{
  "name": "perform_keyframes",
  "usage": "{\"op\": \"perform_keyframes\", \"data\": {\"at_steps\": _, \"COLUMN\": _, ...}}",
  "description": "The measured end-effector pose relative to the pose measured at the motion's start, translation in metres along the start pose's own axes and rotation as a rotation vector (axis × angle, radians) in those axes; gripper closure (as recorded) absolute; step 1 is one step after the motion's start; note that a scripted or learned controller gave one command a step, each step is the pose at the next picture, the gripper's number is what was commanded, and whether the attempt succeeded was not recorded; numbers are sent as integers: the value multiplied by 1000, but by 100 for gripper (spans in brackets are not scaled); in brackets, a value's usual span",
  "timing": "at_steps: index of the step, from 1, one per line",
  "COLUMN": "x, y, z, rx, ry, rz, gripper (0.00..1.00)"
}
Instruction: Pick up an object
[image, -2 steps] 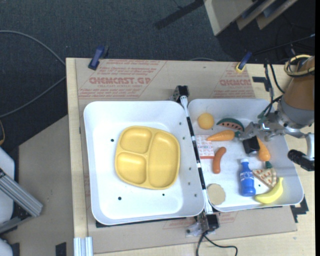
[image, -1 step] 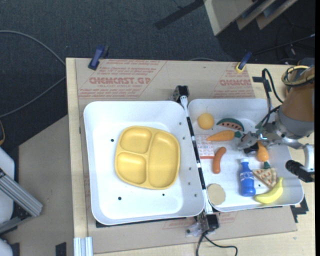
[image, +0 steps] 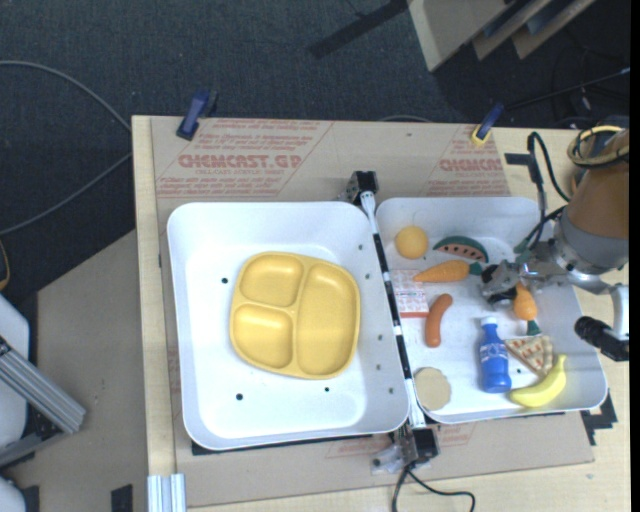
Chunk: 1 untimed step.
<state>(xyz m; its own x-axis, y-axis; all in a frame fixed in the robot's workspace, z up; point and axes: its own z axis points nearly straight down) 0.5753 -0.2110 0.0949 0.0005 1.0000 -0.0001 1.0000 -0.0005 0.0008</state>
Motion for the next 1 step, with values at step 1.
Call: {"op": "perform_keyframes", "data": {"at_steps": 1, "x": 68, "y": 32, "z": 10, "rx": -2, "ry": 0, "rz": -2, "gripper": 100}}
